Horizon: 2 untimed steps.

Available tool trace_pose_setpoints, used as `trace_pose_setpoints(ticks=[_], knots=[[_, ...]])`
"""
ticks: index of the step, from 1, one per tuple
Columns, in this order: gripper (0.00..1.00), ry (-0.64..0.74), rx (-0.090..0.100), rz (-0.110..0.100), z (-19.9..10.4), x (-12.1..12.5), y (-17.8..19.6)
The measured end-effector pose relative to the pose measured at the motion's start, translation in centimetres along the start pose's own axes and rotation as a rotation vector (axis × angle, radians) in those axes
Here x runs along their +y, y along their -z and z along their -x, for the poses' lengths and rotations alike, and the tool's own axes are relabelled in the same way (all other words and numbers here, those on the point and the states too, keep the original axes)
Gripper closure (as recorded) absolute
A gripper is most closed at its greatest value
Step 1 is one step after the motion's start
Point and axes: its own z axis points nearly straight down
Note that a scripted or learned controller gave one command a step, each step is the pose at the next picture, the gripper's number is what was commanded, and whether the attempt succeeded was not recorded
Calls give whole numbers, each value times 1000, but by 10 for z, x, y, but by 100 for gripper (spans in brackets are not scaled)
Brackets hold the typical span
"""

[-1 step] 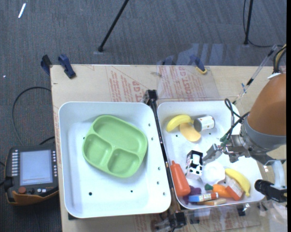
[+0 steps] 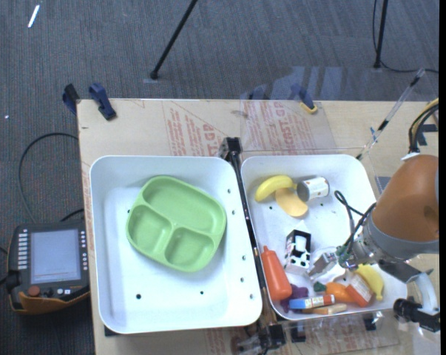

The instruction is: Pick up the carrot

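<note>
The carrot [image 2: 340,292], a short orange piece, lies near the front right of the right bin [image 2: 356,170], among several small toys. My gripper [image 2: 325,263] hangs low over the bin just above and to the left of the carrot, its grey tip close to the clutter. The arm's orange band [image 2: 409,198] rises behind it at the right. Nothing can be seen held in the gripper.
A red-orange bottle [image 2: 274,272] lies left of the gripper, and a black-and-white toy [image 2: 299,248] is beside it. A banana [image 2: 273,186], a yellow slice [image 2: 292,203] and a grey can [image 2: 313,188] sit at the back. A yellow piece [image 2: 371,280] touches the carrot. The left bin [image 2: 112,272] holds a green divided plate [image 2: 177,222].
</note>
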Motion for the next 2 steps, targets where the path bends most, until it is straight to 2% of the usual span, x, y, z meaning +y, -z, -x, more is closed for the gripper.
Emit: trace_pose_setpoints(ticks=[1,2], knots=[[100,-10,3,0,1,0,10],[0,-9,3,0,1,0,10]])
